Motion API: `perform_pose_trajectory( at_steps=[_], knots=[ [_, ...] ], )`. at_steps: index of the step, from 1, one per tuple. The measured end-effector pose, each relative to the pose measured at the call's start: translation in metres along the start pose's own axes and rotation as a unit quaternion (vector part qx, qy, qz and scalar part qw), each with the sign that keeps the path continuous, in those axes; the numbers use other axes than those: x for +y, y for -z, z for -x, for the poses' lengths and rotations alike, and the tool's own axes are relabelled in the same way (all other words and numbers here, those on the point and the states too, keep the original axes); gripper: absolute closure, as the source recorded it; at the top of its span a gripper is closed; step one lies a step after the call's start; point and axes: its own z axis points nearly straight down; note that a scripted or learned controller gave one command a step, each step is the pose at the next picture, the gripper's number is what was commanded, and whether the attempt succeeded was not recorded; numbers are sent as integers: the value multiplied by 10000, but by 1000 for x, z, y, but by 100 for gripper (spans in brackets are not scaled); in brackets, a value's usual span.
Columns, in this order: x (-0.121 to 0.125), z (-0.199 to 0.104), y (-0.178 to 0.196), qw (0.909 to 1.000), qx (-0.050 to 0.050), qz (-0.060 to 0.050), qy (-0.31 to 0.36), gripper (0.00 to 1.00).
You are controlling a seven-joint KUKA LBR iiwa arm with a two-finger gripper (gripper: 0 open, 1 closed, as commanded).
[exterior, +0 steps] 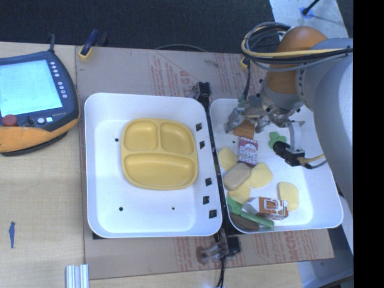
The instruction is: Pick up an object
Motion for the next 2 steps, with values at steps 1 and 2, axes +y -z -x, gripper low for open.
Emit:
perform_pose_trajectory(
  at_steps=[1,2],
  knots=[
    [-50,-2,-1,10000,-2,-40,-19,0],
    [1,19,0,10000,-5,11,-6,0]
  ],
)
